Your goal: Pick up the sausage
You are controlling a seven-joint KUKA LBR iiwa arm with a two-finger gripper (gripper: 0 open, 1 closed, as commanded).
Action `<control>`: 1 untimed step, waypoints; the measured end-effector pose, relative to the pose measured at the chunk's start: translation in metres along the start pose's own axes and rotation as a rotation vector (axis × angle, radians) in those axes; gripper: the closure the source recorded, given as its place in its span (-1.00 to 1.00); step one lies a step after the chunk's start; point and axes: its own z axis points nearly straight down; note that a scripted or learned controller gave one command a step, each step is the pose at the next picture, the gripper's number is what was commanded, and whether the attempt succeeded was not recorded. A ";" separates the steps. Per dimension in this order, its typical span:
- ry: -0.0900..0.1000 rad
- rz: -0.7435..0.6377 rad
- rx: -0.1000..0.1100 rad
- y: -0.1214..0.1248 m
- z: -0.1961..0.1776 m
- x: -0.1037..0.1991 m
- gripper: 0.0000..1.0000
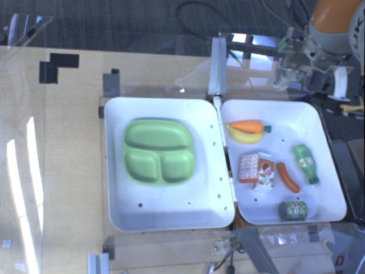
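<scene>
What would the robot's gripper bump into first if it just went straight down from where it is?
Probably the bench just behind the right bin's far rim, or the rim itself. The gripper hangs above that back edge, not over the sausage. Depth is hard to judge from this slanted view.

Sausage (287,177) in right bin (325,130), between carton (256,172) and bottle (305,163); can (293,210) nearer.

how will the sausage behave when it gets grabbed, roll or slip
The sausage looks smooth and rounded, so it may slip or roll sideways if pinched off-centre. It lies flat on the right bin floor, clear of its neighbours, and is probably light.
</scene>
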 end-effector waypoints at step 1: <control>-0.002 -0.008 -0.008 0.002 -0.012 0.002 1.00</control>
